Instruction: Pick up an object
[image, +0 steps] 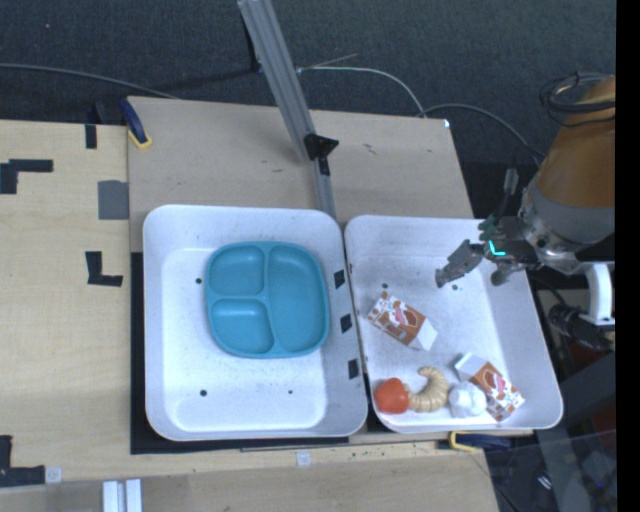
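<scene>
Five things sit in the right bin (520, 330) below my gripper (478, 265), whose fingers stand spread and hold nothing. Nearest is the carton (400, 321), down and to the left of me in this view, its long axis running diagonally from upper left to lower right. Along the bin's near edge lie a tomato (393, 396), croissant (432, 390) and second carton (494, 388), all farther off. A blue tray (268, 299) fills the left bin (170, 300)
</scene>
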